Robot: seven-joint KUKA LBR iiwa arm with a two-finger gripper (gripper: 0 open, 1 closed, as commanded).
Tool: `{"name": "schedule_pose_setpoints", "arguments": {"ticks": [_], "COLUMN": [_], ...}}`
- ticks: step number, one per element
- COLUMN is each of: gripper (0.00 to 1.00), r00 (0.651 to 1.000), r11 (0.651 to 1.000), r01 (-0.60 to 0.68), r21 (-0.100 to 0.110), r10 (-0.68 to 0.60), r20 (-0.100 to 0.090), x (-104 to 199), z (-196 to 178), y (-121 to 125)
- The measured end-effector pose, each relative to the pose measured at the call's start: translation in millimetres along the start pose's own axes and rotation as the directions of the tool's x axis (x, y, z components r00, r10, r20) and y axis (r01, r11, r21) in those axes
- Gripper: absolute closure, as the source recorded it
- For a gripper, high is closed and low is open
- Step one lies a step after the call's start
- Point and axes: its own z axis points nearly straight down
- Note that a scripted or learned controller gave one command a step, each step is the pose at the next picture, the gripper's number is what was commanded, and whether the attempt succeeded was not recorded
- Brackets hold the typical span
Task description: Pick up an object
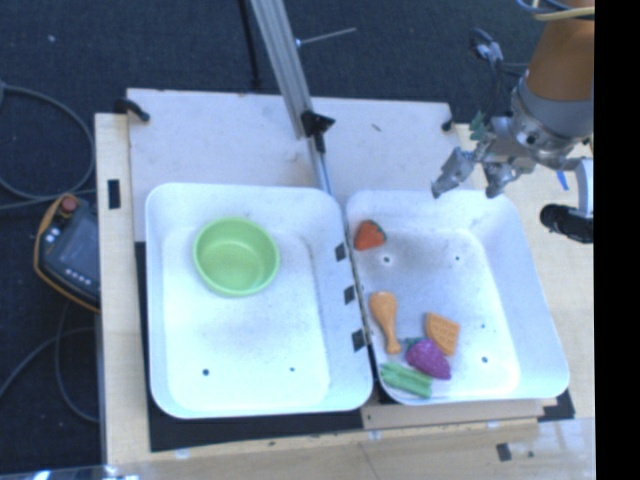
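- Green bean-like piece (405,379) lies nearest me, at the front rim of the right bin (520,268), touching the purple grape bunch (429,358); I judge a grab here risks the fingers striking the rim or dragging both pieces.
- Just behind, the orange wedge (442,332) sits against the purple piece, and the tan drumstick-shaped toy (385,320) lies close to the wall between the bins; a closing finger could jam on that wall.
- Farther back, the red strawberry-like toy (369,235) rests in the bin's rear left corner, hard to straddle.
- In the left bin (170,298), the green bowl (236,256) stands alone; I think its round wall could slip from a pinch.
- Farthest off, the gripper (468,180) hovers over the right bin's rear edge, fingers spread apart and carrying nothing, well apart from every toy.
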Motion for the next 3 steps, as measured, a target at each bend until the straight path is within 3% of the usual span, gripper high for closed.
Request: {"name": "schedule_pose_setpoints", "arguments": {"ticks": [1, 3], "gripper": [0.00, 0.00], "r00": [1.000, 1.000], "r11": [1.000, 1.000], "r01": [0.000, -0.006], "r21": [0.000, 0.007], "r10": [0.000, 0.006], "r20": [0.000, 0.001], "x": [-0.1, -0.7], "z": [0.0, 125.1], "y": [0.0, -8.9]}}
